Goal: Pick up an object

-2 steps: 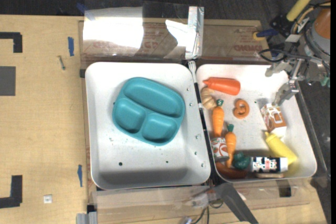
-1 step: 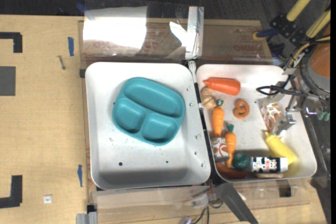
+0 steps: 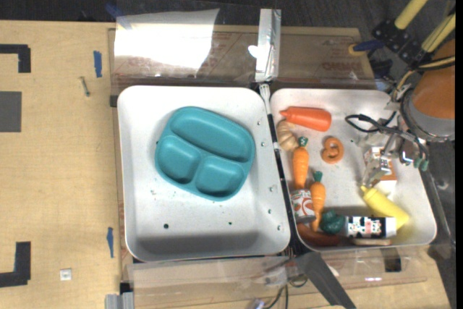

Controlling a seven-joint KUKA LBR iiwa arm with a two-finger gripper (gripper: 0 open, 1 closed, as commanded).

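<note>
Yellow banana-shaped plastic toy (image 3: 386, 208), the likeliest pick as I read it, lies in the lower right of the right-hand shallow white bin (image 3: 347, 99), just under the metal two-finger pincer (image 3: 377, 171). Pincer hangs at the right side of that bin, low over its floor; whether its fingers stand apart or together cannot be told, cables and bright metal muddle the tip. Nothing visibly between them. Grey arm with orange band (image 3: 436, 99) enters at the right edge of frame. Outward from the pincer: small orange pretzel-like toy (image 3: 332, 150) to its left, well apart; long orange-red carrot toy (image 3: 307, 116) at the bin's upper left; two smaller carrot toys, upper (image 3: 300, 163) and lower (image 3: 317, 196), with a beige lump (image 3: 286, 134) beside them along the left wall; black-and-white bottle-like item with green cap (image 3: 360, 226) lying along the lower wall, touching the yellow toy. Left bin (image 3: 137, 112) holds a teal three-compartment plastic tray (image 3: 205, 151), centre frame. Risks, as judged: yellow toy is rounded and smooth, may squirt out of a closing grip; it touches the bottle item, so a descent a little off could pinch both or shove one against the wall; loose black cables near the tip could snag.
</note>
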